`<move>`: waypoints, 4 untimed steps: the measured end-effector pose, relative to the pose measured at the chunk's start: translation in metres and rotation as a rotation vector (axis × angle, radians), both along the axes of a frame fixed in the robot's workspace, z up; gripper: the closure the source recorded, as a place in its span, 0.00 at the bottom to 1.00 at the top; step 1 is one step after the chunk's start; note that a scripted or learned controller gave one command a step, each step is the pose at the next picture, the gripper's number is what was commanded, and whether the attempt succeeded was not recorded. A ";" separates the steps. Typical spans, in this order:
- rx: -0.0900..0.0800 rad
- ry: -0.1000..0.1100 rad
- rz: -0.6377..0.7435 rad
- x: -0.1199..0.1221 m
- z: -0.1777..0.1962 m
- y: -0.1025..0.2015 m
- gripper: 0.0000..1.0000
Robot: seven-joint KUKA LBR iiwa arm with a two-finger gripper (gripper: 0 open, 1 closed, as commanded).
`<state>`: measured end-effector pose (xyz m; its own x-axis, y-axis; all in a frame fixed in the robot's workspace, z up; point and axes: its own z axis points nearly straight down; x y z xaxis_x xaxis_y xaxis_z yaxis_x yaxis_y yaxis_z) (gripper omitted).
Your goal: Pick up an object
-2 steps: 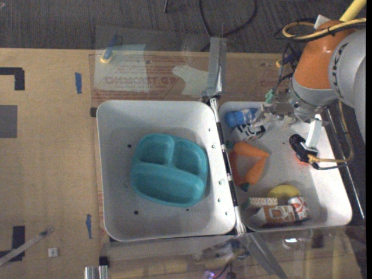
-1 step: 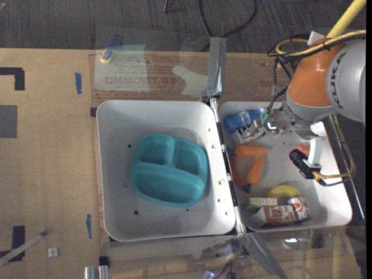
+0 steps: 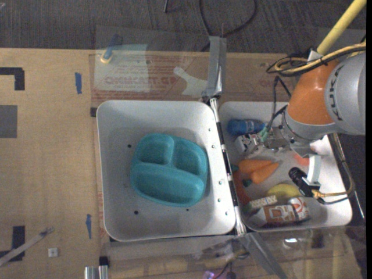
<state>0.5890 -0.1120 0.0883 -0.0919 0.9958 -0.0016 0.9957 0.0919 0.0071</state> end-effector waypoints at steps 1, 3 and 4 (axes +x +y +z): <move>0.019 0.108 -0.095 0.048 -0.004 -0.011 0.00; 0.003 0.040 -0.099 0.061 0.008 -0.012 0.00; 0.011 0.050 -0.206 0.071 -0.002 -0.018 0.00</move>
